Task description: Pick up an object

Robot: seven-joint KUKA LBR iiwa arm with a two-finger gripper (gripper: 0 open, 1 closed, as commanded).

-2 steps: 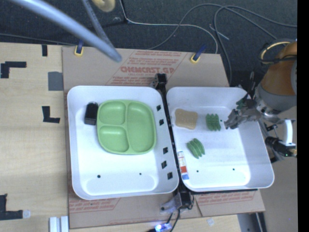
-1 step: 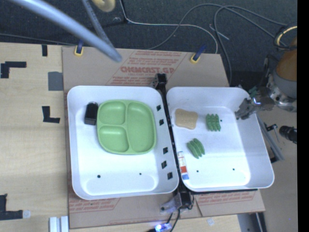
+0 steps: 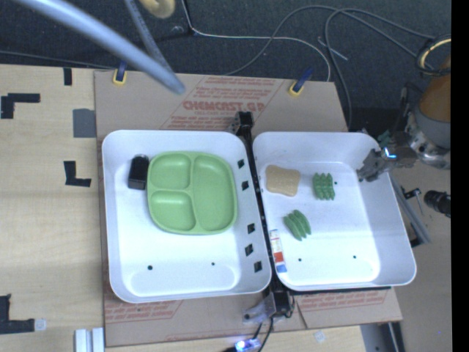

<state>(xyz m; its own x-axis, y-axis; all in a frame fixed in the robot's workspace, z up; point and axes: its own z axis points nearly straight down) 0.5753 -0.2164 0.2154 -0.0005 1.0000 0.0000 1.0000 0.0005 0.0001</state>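
2 green toys [image 3: 324,185] and tan sponge [image 3: 282,180] in right bin [image 3: 366,266]

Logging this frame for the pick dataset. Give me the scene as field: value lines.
left bin: green divided plate, small black object at the plate's left
right bin: tan sponge-like block, two green ridged pieces, small tube along the left wall
hand: at right bin's right rim, nothing seen in it
task state: nothing picked up yet
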